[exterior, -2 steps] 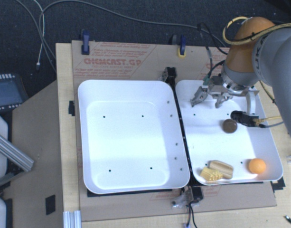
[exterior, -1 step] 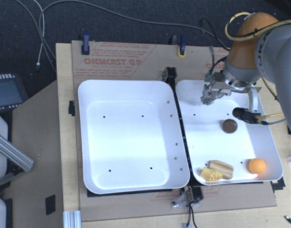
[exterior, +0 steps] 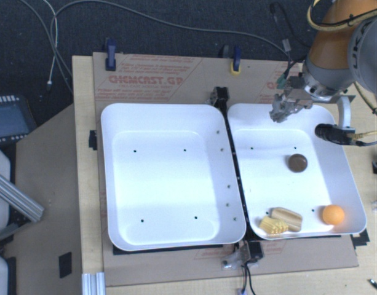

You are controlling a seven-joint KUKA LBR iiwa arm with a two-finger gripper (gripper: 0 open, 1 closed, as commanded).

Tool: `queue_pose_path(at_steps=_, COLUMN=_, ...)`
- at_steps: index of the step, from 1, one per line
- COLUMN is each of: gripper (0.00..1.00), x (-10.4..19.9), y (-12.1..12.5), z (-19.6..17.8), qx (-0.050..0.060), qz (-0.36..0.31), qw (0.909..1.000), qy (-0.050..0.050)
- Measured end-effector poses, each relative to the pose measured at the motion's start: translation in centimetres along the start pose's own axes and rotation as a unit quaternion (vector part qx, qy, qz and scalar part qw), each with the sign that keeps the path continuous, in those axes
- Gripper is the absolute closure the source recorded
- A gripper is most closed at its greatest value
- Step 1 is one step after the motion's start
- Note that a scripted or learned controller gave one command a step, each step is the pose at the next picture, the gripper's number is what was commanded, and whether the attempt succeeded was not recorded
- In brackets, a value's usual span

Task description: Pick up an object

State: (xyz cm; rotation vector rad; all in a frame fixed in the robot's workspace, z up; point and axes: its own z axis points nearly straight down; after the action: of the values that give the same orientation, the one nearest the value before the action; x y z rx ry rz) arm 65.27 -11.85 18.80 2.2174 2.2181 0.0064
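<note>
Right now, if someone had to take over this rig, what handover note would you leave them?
Gripper: over the far rim of the right bin, nothing seen between its fingers; whether they are open or shut cannot be told from this angle.

Things, all lying in the right bin: a brown round object near the middle, an orange ball in the near right corner, a tan block along the near edge, and a yellow corn-like piece touching it on the left bin's side.

Done: nothing picked up yet.
Left: choose one object, descend, grasp, lift. The brown round one lies nearest the gripper and apart from the others.
</note>
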Motion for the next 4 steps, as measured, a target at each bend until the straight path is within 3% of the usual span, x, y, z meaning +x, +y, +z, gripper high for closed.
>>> queue_pose_path(at_steps=1, gripper=1.00, x=0.0, y=0.1, z=-3.4, qx=0.001, qz=0.000, qw=1.0000, qy=0.000)
queue_pose_path(at_steps=4, gripper=1.00, x=15.0, y=-6.1, z=-2.9, qx=0.003, qz=-0.002, qw=1.0000, qy=0.001)
